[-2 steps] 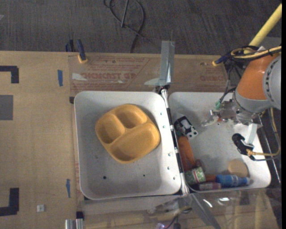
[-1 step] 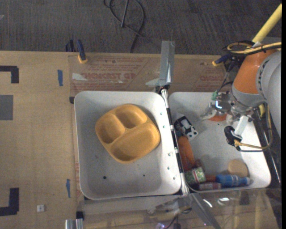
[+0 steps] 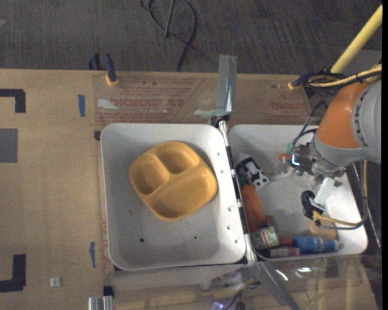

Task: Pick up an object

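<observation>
Arm (image 3: 343, 123) over right bin (image 3: 284, 209), black-and-white object (image 3: 252, 172) to its left

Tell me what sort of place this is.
Probably a robotics lab test cell: a grey-and-orange robot arm reaches over the right white bin, beside the left white bin holding a yellow divided plate, on a bench with blue clamps and tape marks; cables trail on the carpet.

Even, fairly bright light from above; the left bin (image 3: 121, 236) looks slightly washed out; the yellow plate (image 3: 174, 180) casts a soft shadow; the floor (image 3: 73, 30) is dim; fine detail is soft.
</observation>
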